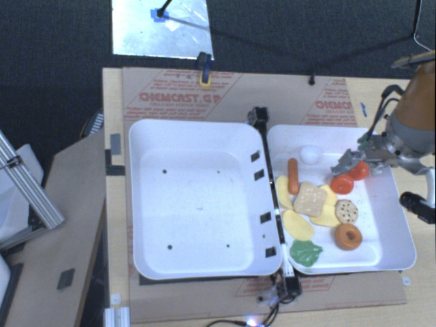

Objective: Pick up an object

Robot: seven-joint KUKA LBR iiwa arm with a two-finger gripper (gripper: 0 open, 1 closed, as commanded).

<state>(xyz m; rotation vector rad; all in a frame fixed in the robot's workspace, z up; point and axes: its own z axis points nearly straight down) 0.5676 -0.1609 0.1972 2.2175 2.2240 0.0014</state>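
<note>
As catalogued, right bin (402, 251), middle right of frame: red tomato (343, 183), toy, likely light, rigid, smooth and prone to slip; grip across its widest part. Gripper (349, 161) just above it, finger state indeterminate from this angle.

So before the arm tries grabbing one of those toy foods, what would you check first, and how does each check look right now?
1. Things to pick are in the right bin: ok; a hot dog, a slice of bread, a cookie and a doughnut lie there.
2. Gripper is over that bin: ok, near its upper right part.
3. A target sits close to the gripper: ok, a red tomato-like piece lies just below it.
4. Nothing already held: cannot tell.
5. Target stands apart from its neighbours: not ok, the pieces lie crowded, some overlapping.
6. Fingers ready to close: cannot tell.
</note>
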